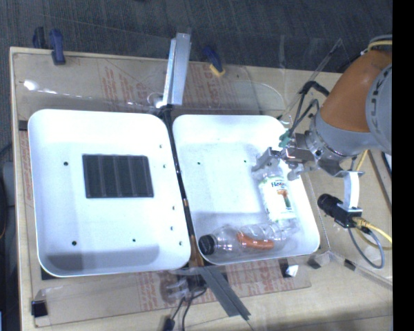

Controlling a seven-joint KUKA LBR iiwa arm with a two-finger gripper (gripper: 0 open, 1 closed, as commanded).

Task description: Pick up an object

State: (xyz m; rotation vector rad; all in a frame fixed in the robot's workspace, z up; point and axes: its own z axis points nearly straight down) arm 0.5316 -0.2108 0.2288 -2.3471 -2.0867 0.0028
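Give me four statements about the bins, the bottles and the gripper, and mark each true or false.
1. The dark ribbed panel lies in the left bin. True.
2. Both bottles lie in the left bin. False: the upright-lying labelled bottle and the clear bottle with the black cap lie in the right bin.
3. The gripper is over the right bin. True.
4. The gripper is over the panel. False: it is near the labelled bottle's upper end.
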